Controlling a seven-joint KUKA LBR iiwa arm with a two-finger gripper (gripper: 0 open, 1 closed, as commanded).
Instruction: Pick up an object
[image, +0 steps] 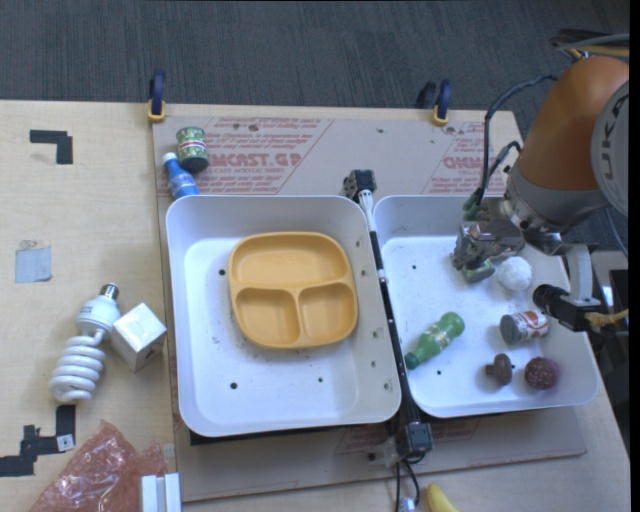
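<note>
Arm (575, 120): reaches in from the right, its orange band above the far right corner of the right bin.
Gripper (478, 252): low in the right bin (430, 395), near its far edge, over a greenish object (472, 268) that sits partly under it.
Jaws: cannot tell how they stand; the gripper head hides them, and nothing can be seen between them.
White ball (514, 273): just right of the gripper, on the bin floor.
Green bottle (435, 340): lying tilted near the middle of the right bin, close to its left wall.
Small can (524, 325): lying on its side toward the right edge of the right bin, red and white.
Brown lump (498, 370): near the front edge of the right bin.
Dark red ball (541, 373): just right of the brown lump, near the front right corner.
Left bin (200, 390): holds a yellow divided plate (293, 288), lying flat at the middle.
Bench to the left of the bins: a spiral light bulb (83, 348) and a white cube (139, 333) touching it.
Bench behind the left bin: a small blue and green bottle (186, 160) by the far left corner.
</note>
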